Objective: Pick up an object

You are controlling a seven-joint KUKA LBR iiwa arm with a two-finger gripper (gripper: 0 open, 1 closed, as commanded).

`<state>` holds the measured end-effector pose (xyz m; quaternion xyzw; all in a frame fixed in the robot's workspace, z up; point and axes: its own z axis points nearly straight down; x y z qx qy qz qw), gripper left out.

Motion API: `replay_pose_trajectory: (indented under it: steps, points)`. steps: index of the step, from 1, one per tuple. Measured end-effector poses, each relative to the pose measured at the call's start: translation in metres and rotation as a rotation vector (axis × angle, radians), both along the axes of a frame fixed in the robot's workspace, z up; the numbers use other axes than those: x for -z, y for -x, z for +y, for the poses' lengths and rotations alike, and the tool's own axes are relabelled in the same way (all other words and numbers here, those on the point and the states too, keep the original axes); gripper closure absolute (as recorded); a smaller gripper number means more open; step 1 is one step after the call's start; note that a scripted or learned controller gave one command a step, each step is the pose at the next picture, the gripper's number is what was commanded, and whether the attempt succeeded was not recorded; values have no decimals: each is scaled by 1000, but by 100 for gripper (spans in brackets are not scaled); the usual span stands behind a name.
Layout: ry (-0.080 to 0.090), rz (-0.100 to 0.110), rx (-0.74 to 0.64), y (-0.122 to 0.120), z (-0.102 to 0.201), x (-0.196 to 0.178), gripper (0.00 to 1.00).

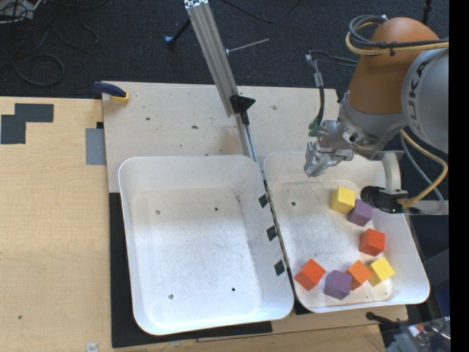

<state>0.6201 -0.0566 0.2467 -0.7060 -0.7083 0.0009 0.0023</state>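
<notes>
Arm point(396, 72) reaches in from right, wrist bent down over far end of right bin point(293, 226). Jaws point(316, 166) above bin floor; cannot tell if apart or together. Nothing visibly between them. Blocks lie toward bin's near right side; yellow block point(342, 199) nearest jaws, apart from them.

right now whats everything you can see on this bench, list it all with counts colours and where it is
yellow cubes: 2, one upper middle of right bin, one near its front right
purple cubes: 2, one touching the upper yellow, one at front
orange-red cubes: 3, right side, and at front
shallow white bins: 2, left, right
slanted aluminium rail: 1, silver, behind the bins
blue-yellow clamp: 1, bench's back left corner
gripper: 1, grey, over right bin's back edge
</notes>
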Motion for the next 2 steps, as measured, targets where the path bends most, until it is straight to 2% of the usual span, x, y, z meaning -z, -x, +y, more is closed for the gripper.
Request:
replay_pose_trajectory:
  steps: [1,2]
  points:
    - [0,0,-1,2,53,13,100]
    - [0,1,-2,24,110,15,100]
